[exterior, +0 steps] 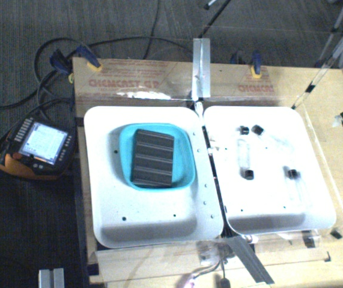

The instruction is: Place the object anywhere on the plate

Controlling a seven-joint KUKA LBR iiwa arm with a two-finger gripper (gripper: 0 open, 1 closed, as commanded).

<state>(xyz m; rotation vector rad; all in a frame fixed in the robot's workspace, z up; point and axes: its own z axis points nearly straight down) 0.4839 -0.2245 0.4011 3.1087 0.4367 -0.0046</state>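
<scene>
Two white bins sit side by side on the bench. Left bin [153,221] carries a blue plate [184,161] toward its back edge, and a dark ribbed block [153,157] already lies flat on it, well inside the rim. Right bin [315,203] holds a few small dark bits [248,174]. No gripper to judge, so I cannot tell its state. Any release should stay centred over the plate.

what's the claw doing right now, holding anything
Claw: cannot be told.
The block lies free on the plate.
</scene>
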